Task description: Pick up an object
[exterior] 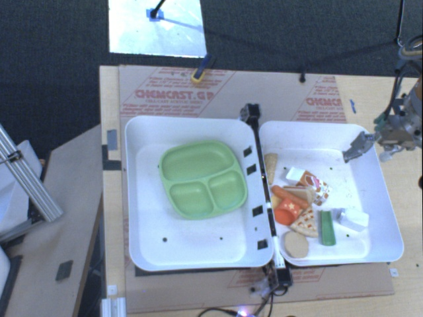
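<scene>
The right bin (377, 177) holds a heap of toy food. An orange carrot (288, 194) lies beside a red piece (287, 214), a pizza slice (305, 228) and a round tan cookie (296, 245). A green stick (327, 228) stands next to a white and grey block (351, 218). Further back are a small white cube (295, 174), a red and white packet (316, 185) and a tan cone (271, 167). My gripper (369, 148) hangs over the bin's far right corner, apart from the heap, with nothing seen in it.
The left bin (142, 177) holds a green compartment plate (201, 179). A black divider rail (261, 190) runs between the bins. Both bins rest on a cardboard sheet (172, 94). A shiny metal plate (156, 18) lies on the dark floor behind.
</scene>
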Controlling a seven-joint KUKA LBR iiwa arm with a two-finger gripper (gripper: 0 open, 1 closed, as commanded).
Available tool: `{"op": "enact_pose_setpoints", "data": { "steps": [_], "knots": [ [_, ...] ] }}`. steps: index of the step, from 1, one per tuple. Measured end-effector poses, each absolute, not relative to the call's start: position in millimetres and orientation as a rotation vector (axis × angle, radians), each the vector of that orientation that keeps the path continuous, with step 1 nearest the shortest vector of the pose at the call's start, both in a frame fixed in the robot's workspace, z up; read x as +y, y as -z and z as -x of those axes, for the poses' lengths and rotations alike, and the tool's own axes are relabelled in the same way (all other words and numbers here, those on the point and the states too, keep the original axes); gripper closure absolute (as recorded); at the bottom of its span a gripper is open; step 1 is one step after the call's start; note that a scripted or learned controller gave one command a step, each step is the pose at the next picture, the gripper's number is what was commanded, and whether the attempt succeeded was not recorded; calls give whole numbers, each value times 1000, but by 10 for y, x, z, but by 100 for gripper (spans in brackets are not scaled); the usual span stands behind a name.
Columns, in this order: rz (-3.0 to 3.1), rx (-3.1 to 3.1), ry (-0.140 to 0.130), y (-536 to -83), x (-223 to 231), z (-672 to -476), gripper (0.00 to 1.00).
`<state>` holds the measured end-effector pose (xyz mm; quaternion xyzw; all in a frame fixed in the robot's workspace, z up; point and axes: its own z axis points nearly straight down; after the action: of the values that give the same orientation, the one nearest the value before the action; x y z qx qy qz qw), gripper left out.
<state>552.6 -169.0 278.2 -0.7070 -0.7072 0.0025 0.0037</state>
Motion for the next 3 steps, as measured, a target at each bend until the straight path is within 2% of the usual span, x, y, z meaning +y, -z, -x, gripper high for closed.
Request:
{"op": "enact_pose_setpoints", "data": {
  "steps": [1,3],
  "knots": [
    [2219,-2226,1,-2841,-1687,-5545,0],
    [2220,-2221,-1,-1937,-1634,-5497,0]
  ]
}}
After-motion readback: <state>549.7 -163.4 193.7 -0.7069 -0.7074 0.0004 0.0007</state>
